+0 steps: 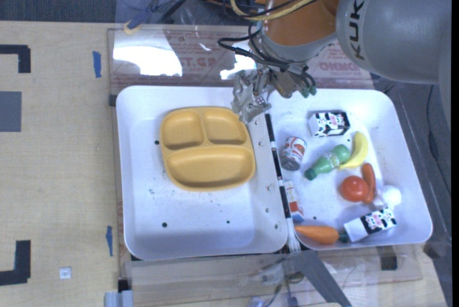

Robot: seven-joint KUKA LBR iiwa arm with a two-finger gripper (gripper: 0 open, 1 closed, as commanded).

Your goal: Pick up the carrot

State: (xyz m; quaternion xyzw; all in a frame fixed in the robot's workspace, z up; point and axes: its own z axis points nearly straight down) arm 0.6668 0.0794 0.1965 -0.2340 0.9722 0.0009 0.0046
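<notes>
Since the end effector point(252, 99) hangs near the upper middle of the frame, over the rims where the two bins meet, and the carrot point(316, 233) lies at the lower edge of the right bin point(401, 123), we judge the step in hand to be the approach; nothing is gripped yet. We cannot tell from this slanted view how the end effector is set, since the metal parts blur together.

The carrot lies roughly level across the frame, close against the bin's near wall, with a small carton point(371, 222) just beside its right end. We judge that a good grasp means travelling down-frame, lining the grip across the carrot's narrow width, and coming down on its middle, left of the carton. The near wall leaves little room, so one side of the grip may strike the rim; a slightly up-frame offset seems safer.

Other things in the right bin: a can point(292, 153), a green bottle point(326, 161), a banana point(358, 148), a tomato point(353, 188), and a second carton point(329, 123) with a black-and-white cow pattern. The left bin point(136, 212) holds a yellow divided tray point(207, 147).

Writing: "KUKA" reads on the grey arm point(401, 26) at upper right. Red print on the clear sheet point(179, 51) behind the bins is too faint to read. The can's label is illegible.
</notes>
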